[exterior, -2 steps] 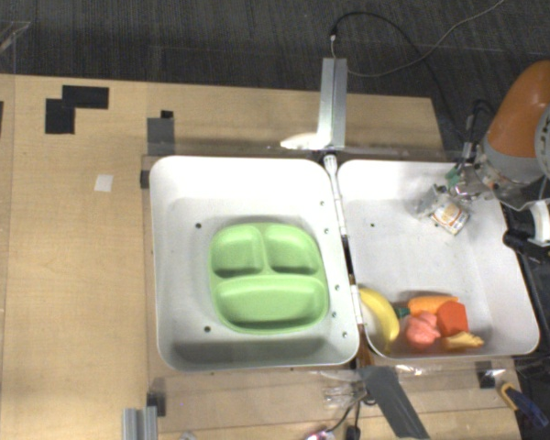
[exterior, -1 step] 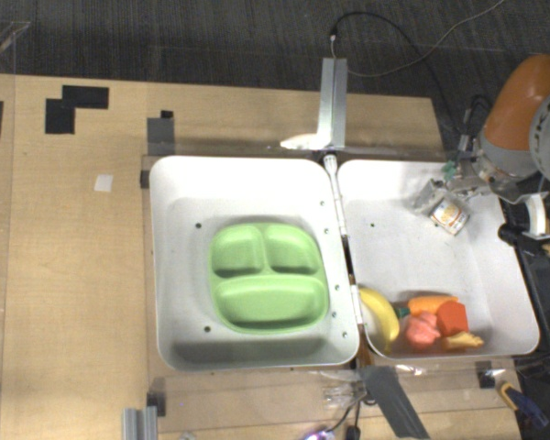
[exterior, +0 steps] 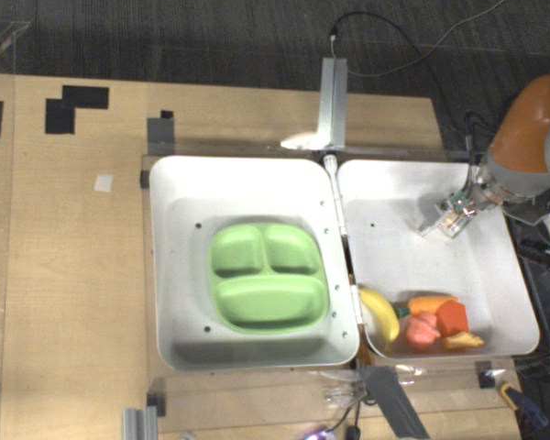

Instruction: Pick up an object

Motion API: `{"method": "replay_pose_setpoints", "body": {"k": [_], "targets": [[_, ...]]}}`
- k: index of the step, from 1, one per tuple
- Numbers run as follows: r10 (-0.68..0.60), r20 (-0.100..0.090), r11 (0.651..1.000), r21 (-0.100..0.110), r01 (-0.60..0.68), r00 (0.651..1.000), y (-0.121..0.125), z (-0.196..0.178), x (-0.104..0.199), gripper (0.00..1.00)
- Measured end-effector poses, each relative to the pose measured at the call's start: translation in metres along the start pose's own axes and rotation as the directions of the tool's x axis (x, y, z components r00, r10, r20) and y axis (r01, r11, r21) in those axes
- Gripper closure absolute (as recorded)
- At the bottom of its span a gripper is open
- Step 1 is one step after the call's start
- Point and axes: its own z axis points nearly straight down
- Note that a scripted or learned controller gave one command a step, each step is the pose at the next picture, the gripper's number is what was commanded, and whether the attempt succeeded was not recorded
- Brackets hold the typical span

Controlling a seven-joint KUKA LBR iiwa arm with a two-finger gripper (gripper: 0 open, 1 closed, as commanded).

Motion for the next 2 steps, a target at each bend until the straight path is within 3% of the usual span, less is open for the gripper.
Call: {"method": "replay_pose_setpoints", "body": {"k": [1, 2], "targets": [[-0.001, 0.004, 1.000, -0.008, 0.001, 1.000, 0.003, -0.012, 0.000, 1.00], [-0.072, -0.004, 0.997, 0.005, 0.072, 0.997, -0.003, -0.006, 0.011, 1.00]]}}
